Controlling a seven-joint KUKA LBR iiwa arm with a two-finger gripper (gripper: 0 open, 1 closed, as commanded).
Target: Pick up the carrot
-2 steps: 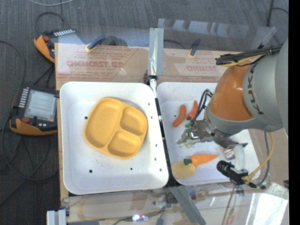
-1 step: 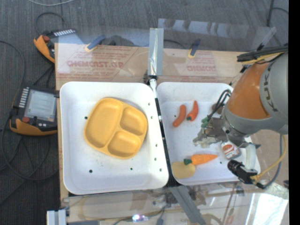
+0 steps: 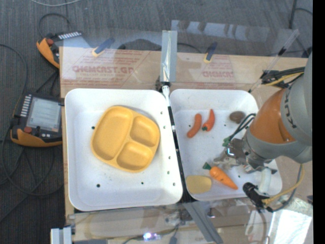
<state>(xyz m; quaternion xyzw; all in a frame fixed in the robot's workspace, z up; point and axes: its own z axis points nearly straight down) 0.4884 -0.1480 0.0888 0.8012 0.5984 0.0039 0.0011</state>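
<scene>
While the grey arm [image 3: 284,126] reaches into the right bin [image 3: 223,98], the carrot [image 3: 222,176] lies near that bin's front edge, leafy end toward the claw [image 3: 231,156]; the claw hangs just above and beside it, whether parted or closed cannot be told; a pale potato [image 3: 198,184] sits left of the carrot; a yellow tray [image 3: 126,138] fills the left bin [image 3: 76,187].

Fixed overhead camera, slanted down on bins [image 3: 76,136].
</scene>
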